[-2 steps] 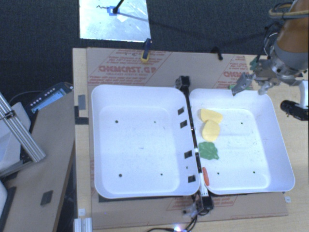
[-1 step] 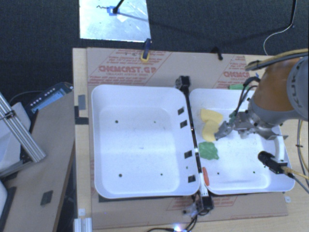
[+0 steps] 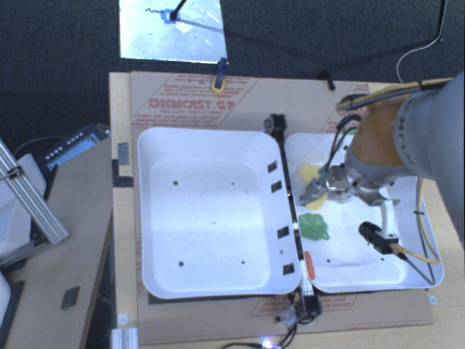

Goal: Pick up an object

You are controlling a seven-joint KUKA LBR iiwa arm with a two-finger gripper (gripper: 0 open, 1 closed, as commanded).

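end effector (image 3: 314,193) low in the right bin (image 3: 363,276), tip between a yellow object (image 3: 311,173) and a green object (image 3: 314,227), touching neither clearly; grip state can't tell. orange object (image 3: 309,265) at that bin's left wall. left bin (image 3: 211,211) beside it on the cardboard-covered tabletop (image 3: 196,100); dark carpet (image 3: 58,49) around. arm (image 3: 407,133) reaches in from right, angled down-left.
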